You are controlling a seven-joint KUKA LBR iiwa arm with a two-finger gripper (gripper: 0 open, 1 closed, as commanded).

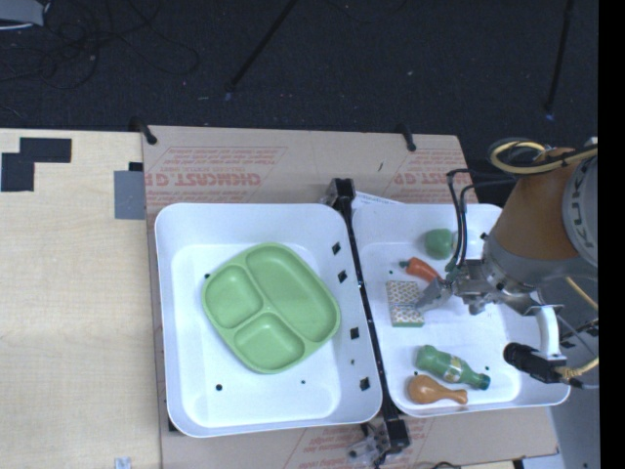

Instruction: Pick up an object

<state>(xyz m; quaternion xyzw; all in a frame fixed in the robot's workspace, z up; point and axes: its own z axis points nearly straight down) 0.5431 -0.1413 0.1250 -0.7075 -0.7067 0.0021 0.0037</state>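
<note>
The left bin [186, 399] holds a green divided plate [270, 306]; the right bin [391, 384] holds the pickable clutter. The arm [535, 225] leans in low, its gripper [427, 297] over a patterned pad [402, 302], seemingly choosing it. Nearby lie a green bottle [451, 366], a tan gourd-like toy [436, 390], a green ball [438, 241] and a carrot [422, 269].

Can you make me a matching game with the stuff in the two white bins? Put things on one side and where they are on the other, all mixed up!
Things:
1. green divided plate
2. green bottle
3. orange carrot
4. green ball

Places:
A. far end of the right bin, nearest the top of the view
B. alone in the left bin
C. near end of the right bin, just above a tan gourd-shaped toy
D. middle of the right bin, right by the tool

Pairs: 1-B, 2-C, 3-D, 4-A
</note>
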